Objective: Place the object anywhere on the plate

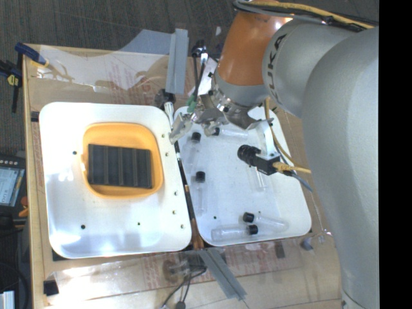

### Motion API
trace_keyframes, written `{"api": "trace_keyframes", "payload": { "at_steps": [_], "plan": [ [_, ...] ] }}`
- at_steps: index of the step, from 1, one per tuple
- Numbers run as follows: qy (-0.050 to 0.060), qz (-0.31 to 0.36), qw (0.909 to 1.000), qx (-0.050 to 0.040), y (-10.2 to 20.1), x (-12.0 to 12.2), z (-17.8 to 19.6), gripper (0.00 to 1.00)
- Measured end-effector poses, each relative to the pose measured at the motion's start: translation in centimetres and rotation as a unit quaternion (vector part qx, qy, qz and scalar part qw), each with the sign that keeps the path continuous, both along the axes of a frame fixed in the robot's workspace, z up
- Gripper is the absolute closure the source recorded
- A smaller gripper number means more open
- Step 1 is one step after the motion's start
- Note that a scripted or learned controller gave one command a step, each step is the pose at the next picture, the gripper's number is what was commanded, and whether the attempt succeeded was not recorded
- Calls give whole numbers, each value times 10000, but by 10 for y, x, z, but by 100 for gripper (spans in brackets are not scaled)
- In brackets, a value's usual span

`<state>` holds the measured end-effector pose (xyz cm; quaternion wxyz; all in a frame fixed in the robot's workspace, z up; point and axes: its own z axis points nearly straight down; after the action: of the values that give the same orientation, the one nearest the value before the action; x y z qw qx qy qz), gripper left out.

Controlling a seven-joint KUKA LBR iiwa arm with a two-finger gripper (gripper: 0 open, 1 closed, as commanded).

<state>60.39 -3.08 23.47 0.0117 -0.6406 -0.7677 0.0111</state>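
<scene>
The plate (122, 161) is a yellow-orange, rounded-square dish with a dark ribbed insert, lying in the left bin (64, 224) at centre-left of the frame. Small clear tubes with black caps (248, 226) lie scattered in the right bin (290, 211). The gripper (201, 114) hangs over that bin's upper-left corner; its opening cannot be determined.
</scene>
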Motion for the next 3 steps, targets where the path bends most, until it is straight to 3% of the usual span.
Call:
{"api": "trace_keyframes", "payload": {
  "at_steps": [1,2,3],
  "plan": [
    [35,31,10000,-1,0,1,6,100],
    [36,35,10000,-1,0,1,6,0],
    [-114,-560,9984,-9,118,-58,-32,0]
  ]
}}
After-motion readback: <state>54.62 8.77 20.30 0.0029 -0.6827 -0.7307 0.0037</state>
